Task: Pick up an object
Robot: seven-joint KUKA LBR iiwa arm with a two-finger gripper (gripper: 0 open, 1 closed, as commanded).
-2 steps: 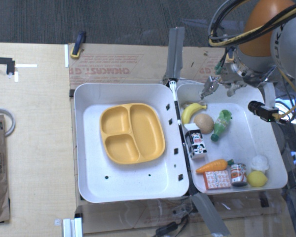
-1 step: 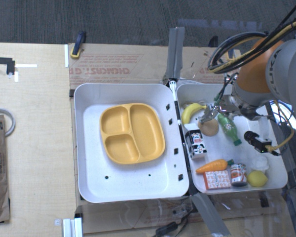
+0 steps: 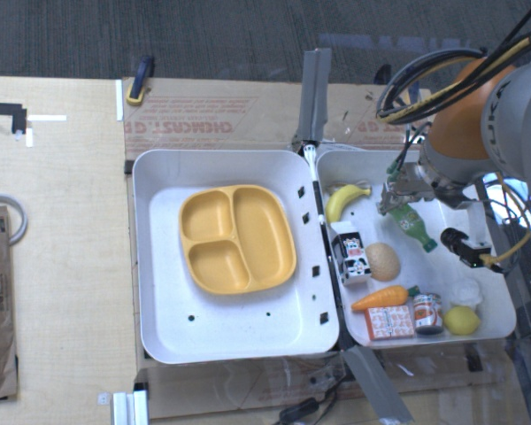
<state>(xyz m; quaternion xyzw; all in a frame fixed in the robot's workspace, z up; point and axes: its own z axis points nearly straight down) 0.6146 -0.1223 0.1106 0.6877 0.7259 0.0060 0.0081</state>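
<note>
Two shallow white bins sit side by side on the table: the left white bin (image 3: 155,264) holds one yellow plastic plate with three sections (image 3: 237,237), and behind it lies brown cardboard (image 3: 217,116) with red writing, upside down and too faint to read surely. The right white bin (image 3: 500,312) holds one yellow banana (image 3: 343,199), one green bottle (image 3: 413,227), one tan egg-shaped ball (image 3: 382,261), one orange carrot (image 3: 380,298), one yellow lemon (image 3: 461,320), one small jar (image 3: 427,312), one red and white box (image 3: 390,324) and one black and white carton (image 3: 352,258), their labels too small to read. The jaws (image 3: 395,195) are in the upper part of the right bin, just above the green bottle, and I cannot tell if they are open or closed.
</note>
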